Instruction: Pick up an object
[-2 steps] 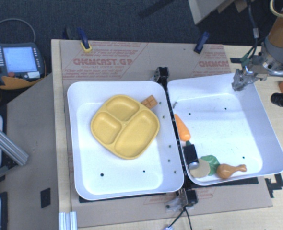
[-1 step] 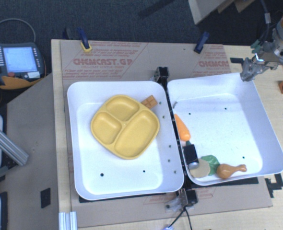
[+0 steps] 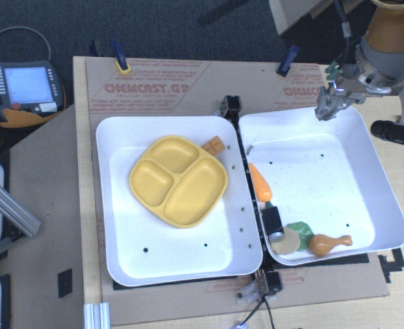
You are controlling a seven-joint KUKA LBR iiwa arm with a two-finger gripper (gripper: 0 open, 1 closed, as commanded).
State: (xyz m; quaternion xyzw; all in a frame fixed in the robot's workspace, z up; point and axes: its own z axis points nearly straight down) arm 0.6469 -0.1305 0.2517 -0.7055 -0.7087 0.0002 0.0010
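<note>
Camera view places the gripper (image 3: pixel 325 108) above the far edge of the right bin (image 3: pixel 366 184), near its far right corner; whether it is spread or pressed together cannot be told, and nothing is seen in it. The candidate objects are gathered along that bin's left wall and near left corner: an orange carrot (image 3: pixel 259 182), a black block (image 3: pixel 272 219), a pale disc (image 3: pixel 286 240) against a green piece (image 3: pixel 302 230), and a toy drumstick (image 3: pixel 329 241). A divided yellow plate (image 3: pixel 179 181) lies in the left bin (image 3: pixel 120 252). The drumstick, lying most clear of the wall, would best be chosen; the approach should be centred and made straight down.
</note>
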